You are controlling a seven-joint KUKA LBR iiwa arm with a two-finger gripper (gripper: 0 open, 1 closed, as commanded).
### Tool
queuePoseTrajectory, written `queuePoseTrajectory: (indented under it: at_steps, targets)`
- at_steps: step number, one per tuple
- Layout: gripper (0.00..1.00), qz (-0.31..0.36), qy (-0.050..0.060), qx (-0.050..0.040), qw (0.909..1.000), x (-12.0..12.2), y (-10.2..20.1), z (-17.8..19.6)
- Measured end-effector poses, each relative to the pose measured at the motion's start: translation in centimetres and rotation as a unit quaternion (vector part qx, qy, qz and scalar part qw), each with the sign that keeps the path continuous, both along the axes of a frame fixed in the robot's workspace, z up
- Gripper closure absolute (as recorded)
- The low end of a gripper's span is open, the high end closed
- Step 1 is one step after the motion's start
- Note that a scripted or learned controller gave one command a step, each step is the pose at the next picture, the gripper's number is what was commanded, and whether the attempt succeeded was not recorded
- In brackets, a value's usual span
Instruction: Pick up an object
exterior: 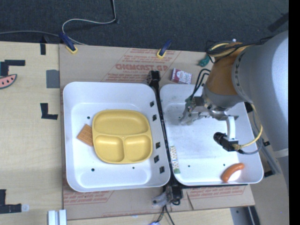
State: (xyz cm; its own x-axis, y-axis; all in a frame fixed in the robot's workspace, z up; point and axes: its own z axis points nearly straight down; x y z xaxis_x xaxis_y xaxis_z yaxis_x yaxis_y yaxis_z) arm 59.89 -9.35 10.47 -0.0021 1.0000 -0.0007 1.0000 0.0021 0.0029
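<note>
A yellow divided plate lies in the left bin, with a tan cracker-like square tucked under its left edge. An orange-red sausage-shaped toy rests in the near right corner of the right bin. My gripper hangs low over the far left part of the right bin, well away from the sausage toy. I see nothing between its fingers.
A small red-and-white packet lies on the cardboard behind the right bin. Yellow clamps and a cable sit at the cardboard's far edge. The arm's grey body and orange band cover the right bin's far right side.
</note>
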Motion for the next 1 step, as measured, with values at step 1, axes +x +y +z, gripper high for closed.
queuePoseTrajectory:
  at_steps: [1]
  targets:
    - [1.00,0.000,0.001,0.0006,1.0000,-0.03,0.06,0.91]
